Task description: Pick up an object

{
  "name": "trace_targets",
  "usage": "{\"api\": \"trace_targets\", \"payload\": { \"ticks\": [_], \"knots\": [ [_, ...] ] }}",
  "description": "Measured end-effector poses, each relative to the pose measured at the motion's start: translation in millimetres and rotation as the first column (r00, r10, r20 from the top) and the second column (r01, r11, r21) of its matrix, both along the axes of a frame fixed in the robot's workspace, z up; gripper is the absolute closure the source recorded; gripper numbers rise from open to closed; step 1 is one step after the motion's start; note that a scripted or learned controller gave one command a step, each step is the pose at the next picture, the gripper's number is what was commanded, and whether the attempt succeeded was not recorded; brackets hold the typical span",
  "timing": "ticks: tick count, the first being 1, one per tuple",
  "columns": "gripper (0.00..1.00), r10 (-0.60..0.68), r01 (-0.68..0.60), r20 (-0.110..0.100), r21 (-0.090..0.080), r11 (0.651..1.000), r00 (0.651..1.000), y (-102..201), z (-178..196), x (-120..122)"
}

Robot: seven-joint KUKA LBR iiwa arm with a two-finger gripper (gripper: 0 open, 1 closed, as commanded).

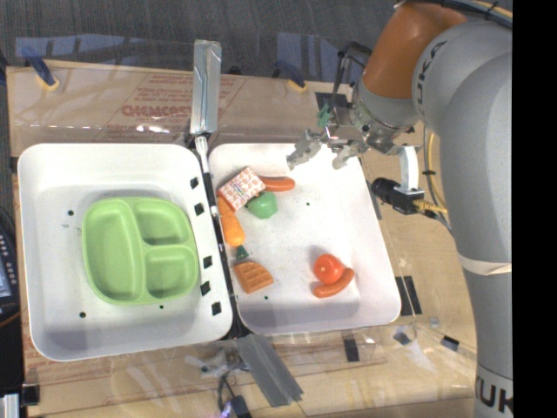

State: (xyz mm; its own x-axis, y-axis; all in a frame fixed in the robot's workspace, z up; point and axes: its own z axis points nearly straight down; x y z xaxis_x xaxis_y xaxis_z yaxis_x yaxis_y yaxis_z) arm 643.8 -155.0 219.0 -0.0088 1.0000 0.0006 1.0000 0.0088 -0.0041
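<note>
pincer (324,154): I see it hovering over the far edge of the right bin, two grey fingers spread apart, nothing between them
arm (452,68): grey, orange band above the wrist, coming in from my right side of the view, black cabling along the wrist
right bin (365,259): white, shallow, all the loose toy food sits in it
sausage (277,183): orange, lying flat near the far left of the right bin, closest item to the pincer but apart from it
small box (241,185): red and white checked, tilted, touching the sausage end
green pepper (262,205): just below the box and sausage
carrot (230,225): orange, along the left wall of the right bin
waffle (253,276): brown, gridded, near the front left of that bin
tomato (327,267): red, resting against a second orange sausage (335,284), both well apart from the pincer
left bin (43,198): white, holds a green divided plate (139,249), three compartments
desk (104,94): clear sheeting with red print behind the bins, tape at corners
</note>
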Motion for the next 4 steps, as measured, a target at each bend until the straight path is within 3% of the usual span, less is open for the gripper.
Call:
{"api": "trace_targets", "payload": {
  "ticks": [1, 2, 3, 4],
  "knots": [
    [0.00, 0.073, -0.073, 0.002, -0.001, 0.997, 0.997, 19.9, -127.2, 2.9],
    [0.00, 0.082, -0.082, 0.000, 0.000, 0.997, 0.997, 40.3, -127.5, -45.1],
    [0.00, 0.169, -0.169, 0.004, -0.005, 0.986, 0.986, 53.5, -125.8, -49.5],
    [1.00, 0.177, -0.177, -0.001, 0.000, 0.984, 0.984, 57.6, -117.8, -50.0]
  ]
}}
